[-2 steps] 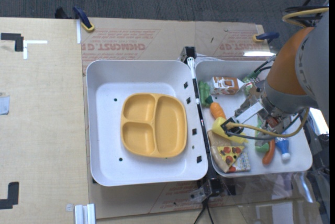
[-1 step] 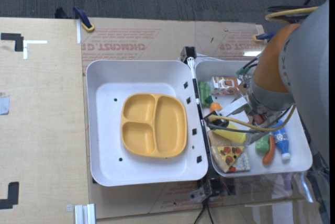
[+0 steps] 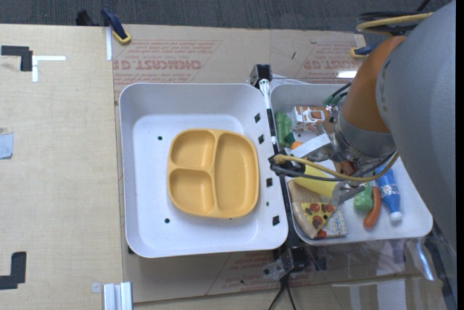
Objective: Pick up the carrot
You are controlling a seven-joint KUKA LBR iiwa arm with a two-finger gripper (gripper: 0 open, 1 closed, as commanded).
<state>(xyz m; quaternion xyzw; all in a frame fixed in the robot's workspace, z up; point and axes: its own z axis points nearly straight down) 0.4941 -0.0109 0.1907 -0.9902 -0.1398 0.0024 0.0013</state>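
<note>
the arm's fingers [image 3: 348,185] hang over the right bin [image 3: 417,218] near the carrot [image 3: 373,208], their spread impossible to tell.

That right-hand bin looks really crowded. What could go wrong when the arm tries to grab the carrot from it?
Two likely risks. The carrot lies near the right bin's lower edge, packed against a green item and a blue-and-white bottle, so the end effector might catch a neighbour instead. It also sits over the banana and pizza slice, left of the carrot, so it could close off target.
</note>
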